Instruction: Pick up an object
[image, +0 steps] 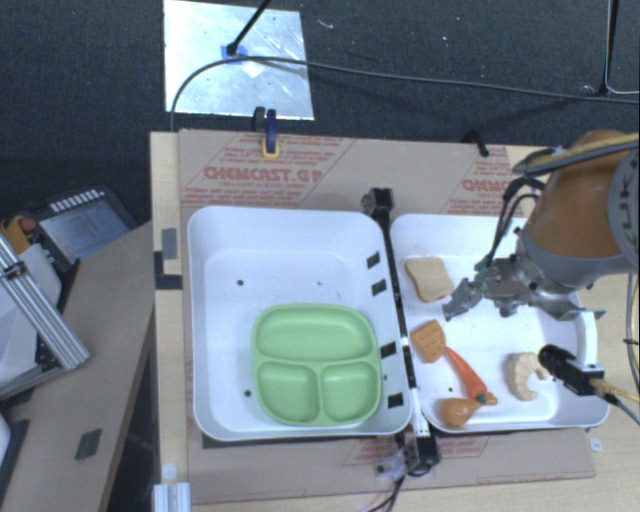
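The pincer (462, 298) hangs over the right bin (560, 418), just beside the bread slice (429, 278). I cannot tell how it stands. The carrot (467, 373) lies near the bin's front edge, its long side slanting, leafy end toward the front right corner. A green plate (316, 364) sits in the left bin (215, 300).

Beside gripper (462, 297): toast (429, 277), waffle (429, 340), carrot (465, 371) crowded close.
Beyond those: left bin (215, 240) blocked by green tray (315, 362).
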